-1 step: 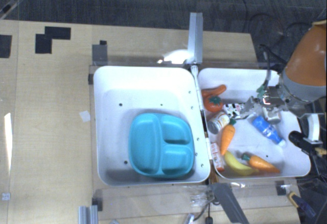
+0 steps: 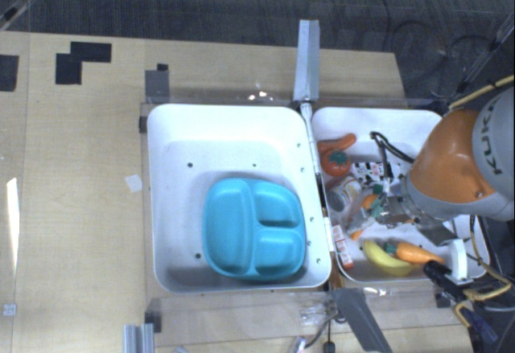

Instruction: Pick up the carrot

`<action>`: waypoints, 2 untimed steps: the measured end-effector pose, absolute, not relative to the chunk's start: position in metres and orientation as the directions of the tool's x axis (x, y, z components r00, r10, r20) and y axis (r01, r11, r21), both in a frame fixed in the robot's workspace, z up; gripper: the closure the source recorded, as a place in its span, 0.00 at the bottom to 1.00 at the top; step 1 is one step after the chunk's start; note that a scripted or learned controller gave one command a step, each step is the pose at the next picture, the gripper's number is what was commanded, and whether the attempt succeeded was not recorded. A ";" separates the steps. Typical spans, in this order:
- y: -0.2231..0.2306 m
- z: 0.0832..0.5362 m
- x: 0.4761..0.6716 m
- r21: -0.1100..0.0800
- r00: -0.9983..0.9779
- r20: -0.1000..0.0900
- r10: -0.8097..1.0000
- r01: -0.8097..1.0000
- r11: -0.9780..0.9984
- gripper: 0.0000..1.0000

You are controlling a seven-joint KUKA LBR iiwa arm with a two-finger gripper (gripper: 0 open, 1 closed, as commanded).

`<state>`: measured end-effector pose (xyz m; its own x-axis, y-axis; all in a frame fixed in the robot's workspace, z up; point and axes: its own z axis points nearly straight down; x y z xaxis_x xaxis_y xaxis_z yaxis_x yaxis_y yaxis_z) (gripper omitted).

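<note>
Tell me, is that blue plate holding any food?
Empty. The blue plate in the left bin shows bare compartments, nothing on them.

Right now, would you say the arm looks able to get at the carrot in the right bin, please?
Probably yes. The carrot lies in the open at the near end of the right bin, against the banana, with nothing on top of it. The claw hangs just beyond it over the same bin.

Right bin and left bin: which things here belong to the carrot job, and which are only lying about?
For the job:
carrot, in the right bin
gripper, above that bin

Lying about:
banana, beside the carrot
red-orange toy
blue divided plate, in the left bin
</note>
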<state>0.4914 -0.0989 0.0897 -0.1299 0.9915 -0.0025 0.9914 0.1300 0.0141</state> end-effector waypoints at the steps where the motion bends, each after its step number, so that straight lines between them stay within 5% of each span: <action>1: -0.120 0.119 0.489 0.006 0.003 -0.001 1.000 1.000 -0.003 0.00; 2: -0.111 0.089 0.551 0.011 -0.137 -0.002 0.991 0.991 0.137 0.00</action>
